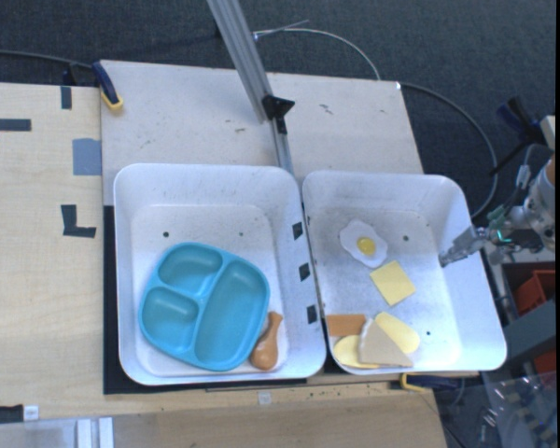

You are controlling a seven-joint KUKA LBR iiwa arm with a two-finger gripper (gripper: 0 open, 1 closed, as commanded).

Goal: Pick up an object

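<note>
With the gripper (462,247) at the right bin's (448,194) 3 o'clock rim, finger state impossible to tell, it may clip the wall before reaching the cheese slice (393,282).

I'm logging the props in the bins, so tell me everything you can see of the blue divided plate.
The blue divided plate is a rounded, glossy, plastic-looking dish in light blue with three compartments: two smaller ones on its left side and one long one on its right. It lies flat, right way up, in the near part of the left white bin. Nothing lies in its compartments. A small tan drumstick-shaped toy rests against its near right rim. It looks whole and clean.
</note>
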